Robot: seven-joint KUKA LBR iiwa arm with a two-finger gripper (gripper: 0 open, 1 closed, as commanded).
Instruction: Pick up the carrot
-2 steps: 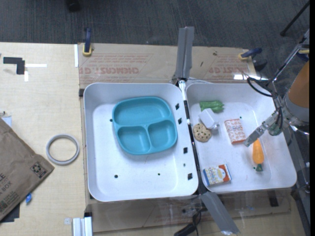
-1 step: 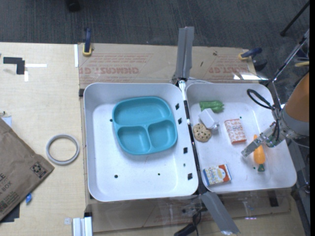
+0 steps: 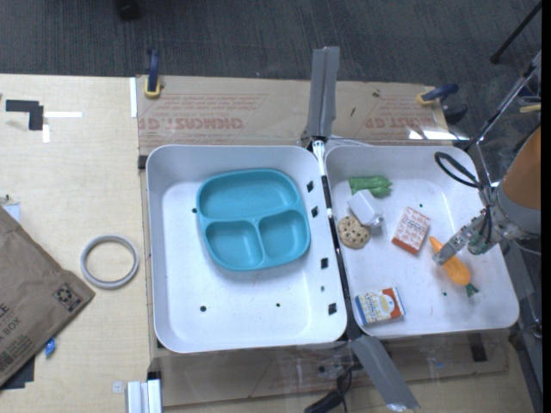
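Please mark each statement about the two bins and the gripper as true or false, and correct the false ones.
1. The carrot lies in the right bin. True.
2. The blue divided plate is in the right bin. False: it sits in the left bin.
3. The gripper is above the cookie. False: it is at the carrot, near the right bin's right side.
4. A green item lies near the right bin's far edge. True.
5. A grey ring lies inside the left bin. False: it lies on the bench, left of the bins.
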